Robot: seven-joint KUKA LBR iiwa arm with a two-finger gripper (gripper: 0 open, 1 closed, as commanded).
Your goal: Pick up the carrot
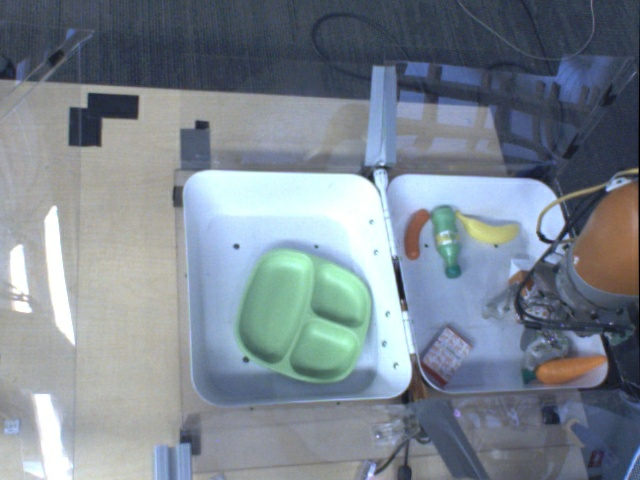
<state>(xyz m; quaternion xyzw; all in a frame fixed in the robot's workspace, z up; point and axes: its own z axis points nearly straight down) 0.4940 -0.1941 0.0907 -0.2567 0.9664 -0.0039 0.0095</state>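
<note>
Carrot (570, 370) lies flat in right bin (478, 376), front-right corner, green end toward left. Tool (545, 318) hangs just behind it; open/closed state: can't tell. Recommend: centre over carrot mid-body, straddle across its width, descend w/o nudging bin wall.

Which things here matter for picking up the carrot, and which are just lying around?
For the job: carrot, gripper.
Lying about: banana, green bottle, hot dog, small red box, green divided plate.

Light wood bench (110, 298); dark grey carpet (200, 18) behind; black cables (345, 30) looped on floor.
</note>
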